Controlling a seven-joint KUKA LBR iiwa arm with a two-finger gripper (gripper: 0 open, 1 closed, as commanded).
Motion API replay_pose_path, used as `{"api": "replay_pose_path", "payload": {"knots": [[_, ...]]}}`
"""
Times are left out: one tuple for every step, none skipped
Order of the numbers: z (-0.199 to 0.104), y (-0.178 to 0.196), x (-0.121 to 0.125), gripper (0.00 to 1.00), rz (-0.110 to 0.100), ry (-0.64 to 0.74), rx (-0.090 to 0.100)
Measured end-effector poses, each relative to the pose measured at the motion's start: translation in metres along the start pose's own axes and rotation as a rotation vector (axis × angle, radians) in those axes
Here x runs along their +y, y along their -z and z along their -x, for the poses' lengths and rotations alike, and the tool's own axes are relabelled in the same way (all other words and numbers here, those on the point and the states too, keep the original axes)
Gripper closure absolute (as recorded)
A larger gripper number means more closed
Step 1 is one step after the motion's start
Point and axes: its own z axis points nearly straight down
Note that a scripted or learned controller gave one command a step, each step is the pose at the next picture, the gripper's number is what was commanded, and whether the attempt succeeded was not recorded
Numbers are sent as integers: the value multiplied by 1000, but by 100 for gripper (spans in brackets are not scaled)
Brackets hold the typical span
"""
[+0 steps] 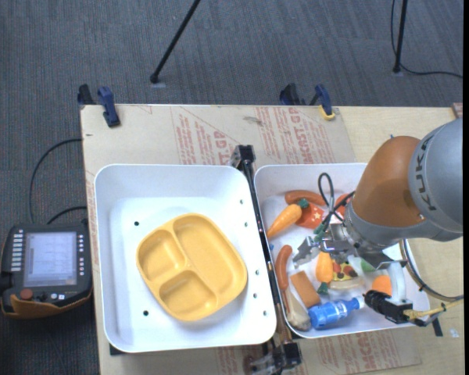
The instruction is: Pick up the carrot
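The gripper (322, 248) hangs right of centre in the right bin (313, 172) — whether its fingers are spread, I cannot tell. The carrot (285, 219) lies just to its upper left (green top towards the arm).

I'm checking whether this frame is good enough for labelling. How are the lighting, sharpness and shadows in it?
Camera view: lighting is even and soft, with no harsh glare on the white bins; the yellow plate is evenly lit with faint shadows in its compartments; the carrot is small but recognisable; the arm darkens the toys beneath it; the image is slightly soft overall, and small items near the gripper blur together.
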Motion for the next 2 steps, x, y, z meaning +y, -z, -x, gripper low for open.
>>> {"api": "replay_pose_path", "payload": {"knots": [[1,10,0,100,1,-7,1],[-62,82,-32,100,2,-234,0]]}}
